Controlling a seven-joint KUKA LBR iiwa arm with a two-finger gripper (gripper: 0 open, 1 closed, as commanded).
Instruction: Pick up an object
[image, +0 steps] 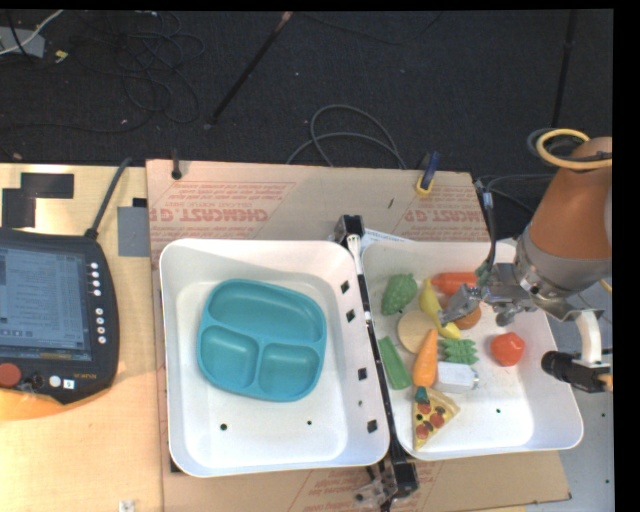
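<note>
Two shallow white bins sit side by side on the tabletop (60, 440), on a sheet of cardboard (300, 200). My landmark is the left bin (180, 300); it contains a teal divided plate (262, 338) lying flat near its middle. Directly to the right of the left bin, touching it along a black divider, is the right bin (540, 420), and this one is full of toy food. Closest to the left bin are a green pepper (399, 293) and a green pod (393, 362). Further from it are a yellow banana (430, 297), a round beige cracker (413, 329), an orange carrot (426, 359) and a pizza slice (433, 414) at the front. A red tomato (507, 348) lies farthest from the left bin, apart from the other pieces.

The grey arm (570, 225) with its orange band comes over the far side of the right bin. The hand (468, 303) is low over the pile, just above an orange and yellow piece beside the banana. I cannot tell if the hand is wide or narrow, or if something is between its parts. On the other side of the left bin, a grey control pendant (55, 310) rests on the tabletop.
</note>
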